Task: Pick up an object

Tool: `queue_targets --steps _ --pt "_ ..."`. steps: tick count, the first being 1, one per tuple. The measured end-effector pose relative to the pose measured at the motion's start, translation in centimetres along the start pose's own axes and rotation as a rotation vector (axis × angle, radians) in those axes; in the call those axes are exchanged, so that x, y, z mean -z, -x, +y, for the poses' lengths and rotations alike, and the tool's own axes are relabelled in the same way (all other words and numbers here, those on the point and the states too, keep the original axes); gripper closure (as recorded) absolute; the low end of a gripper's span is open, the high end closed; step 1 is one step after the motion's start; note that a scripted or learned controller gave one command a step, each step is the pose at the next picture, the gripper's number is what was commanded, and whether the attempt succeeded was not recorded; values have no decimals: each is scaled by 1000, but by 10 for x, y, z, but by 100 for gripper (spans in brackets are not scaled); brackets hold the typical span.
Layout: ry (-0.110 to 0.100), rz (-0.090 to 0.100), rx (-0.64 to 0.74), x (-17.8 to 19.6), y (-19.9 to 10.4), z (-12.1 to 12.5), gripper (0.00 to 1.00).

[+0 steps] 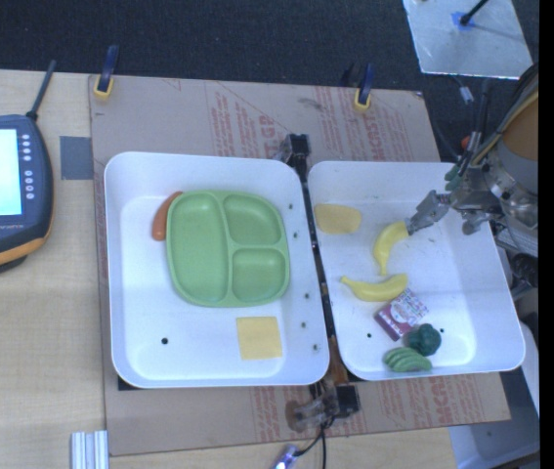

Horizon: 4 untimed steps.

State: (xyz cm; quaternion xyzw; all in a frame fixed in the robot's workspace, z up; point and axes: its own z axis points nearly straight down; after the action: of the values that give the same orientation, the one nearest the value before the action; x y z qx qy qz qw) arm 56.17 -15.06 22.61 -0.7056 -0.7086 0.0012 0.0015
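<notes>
On the left side of the frame, the left bin holds a green plate with three parts, an orange thing peeking out beside it, and a yellow square below it. In the right bin lie a pale yellow piece, two bananas, a red packet, and green things. At the right edge, the fingers hang spread apart just beside the upper banana, pinching nothing.

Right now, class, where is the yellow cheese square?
The cheese square lies in the left bin, near its front edge, just below the green tray.
</notes>
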Motion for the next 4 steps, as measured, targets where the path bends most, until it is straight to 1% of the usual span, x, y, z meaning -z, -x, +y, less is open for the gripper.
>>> queue_targets --steps 1,2,3,4 --pt "-1 -1 1 -135 -31 11 0" --pt "0 0 1 -135 -16 -76 0" --pt "2 -1 3 -135 -49 -60 0" --pt "0 -3 6 -125 -48 -60 100"
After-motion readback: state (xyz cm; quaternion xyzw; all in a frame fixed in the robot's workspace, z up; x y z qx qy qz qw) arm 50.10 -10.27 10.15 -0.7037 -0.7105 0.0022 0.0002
